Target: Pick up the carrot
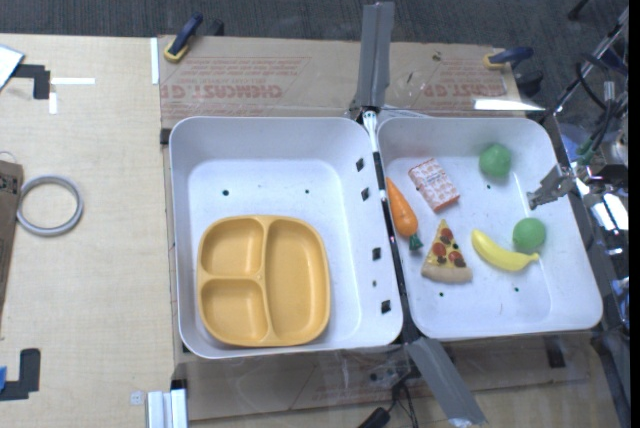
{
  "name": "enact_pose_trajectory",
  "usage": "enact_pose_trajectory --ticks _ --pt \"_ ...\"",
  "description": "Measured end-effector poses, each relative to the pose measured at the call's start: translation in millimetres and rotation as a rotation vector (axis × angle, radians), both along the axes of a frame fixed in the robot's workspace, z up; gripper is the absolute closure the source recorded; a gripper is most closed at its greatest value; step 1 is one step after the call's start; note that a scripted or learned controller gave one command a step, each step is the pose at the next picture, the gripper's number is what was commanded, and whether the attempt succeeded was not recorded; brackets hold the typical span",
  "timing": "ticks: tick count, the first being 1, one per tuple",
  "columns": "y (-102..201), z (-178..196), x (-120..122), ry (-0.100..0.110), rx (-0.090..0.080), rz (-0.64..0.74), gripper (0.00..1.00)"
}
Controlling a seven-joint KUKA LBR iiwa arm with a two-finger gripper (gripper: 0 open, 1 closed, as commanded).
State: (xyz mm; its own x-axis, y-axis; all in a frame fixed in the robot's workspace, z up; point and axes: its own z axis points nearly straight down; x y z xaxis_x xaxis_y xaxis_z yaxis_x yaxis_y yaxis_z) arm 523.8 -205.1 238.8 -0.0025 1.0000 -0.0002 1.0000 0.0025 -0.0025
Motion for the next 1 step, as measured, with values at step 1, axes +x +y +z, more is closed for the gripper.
enact_pose_trajectory --ticks 1 --pt "0.1 8.4 0.7 0.001 0.000 0.002 1.00"
